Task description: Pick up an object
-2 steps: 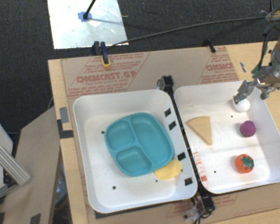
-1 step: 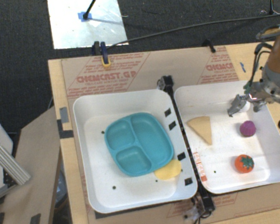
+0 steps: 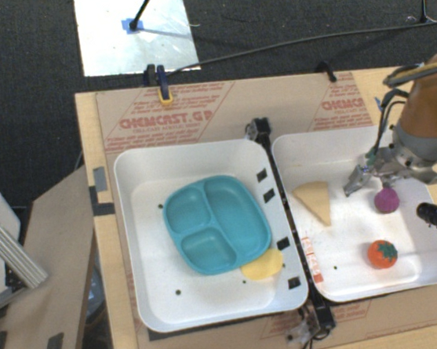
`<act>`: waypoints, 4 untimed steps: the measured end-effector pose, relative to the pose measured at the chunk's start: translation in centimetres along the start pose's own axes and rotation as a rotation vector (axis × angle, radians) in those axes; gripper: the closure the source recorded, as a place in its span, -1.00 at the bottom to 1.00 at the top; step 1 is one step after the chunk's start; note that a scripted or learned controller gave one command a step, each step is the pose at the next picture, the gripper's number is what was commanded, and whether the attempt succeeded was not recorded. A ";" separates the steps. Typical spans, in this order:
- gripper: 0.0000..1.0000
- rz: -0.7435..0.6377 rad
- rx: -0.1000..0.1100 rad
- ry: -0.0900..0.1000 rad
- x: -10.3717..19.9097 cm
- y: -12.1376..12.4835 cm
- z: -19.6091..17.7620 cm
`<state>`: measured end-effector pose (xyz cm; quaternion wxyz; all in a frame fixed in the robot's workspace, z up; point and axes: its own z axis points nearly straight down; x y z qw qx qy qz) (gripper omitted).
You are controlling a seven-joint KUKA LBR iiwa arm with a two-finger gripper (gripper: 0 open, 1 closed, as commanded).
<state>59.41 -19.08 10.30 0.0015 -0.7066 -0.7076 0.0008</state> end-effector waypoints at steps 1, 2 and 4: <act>-1.00 0.000 -0.003 -0.001 0.0 0.1 1.9; 1.00 -0.001 -0.009 -0.002 0.0 0.2 0.7; 1.00 -0.003 -0.010 -0.003 0.5 -0.5 -9.2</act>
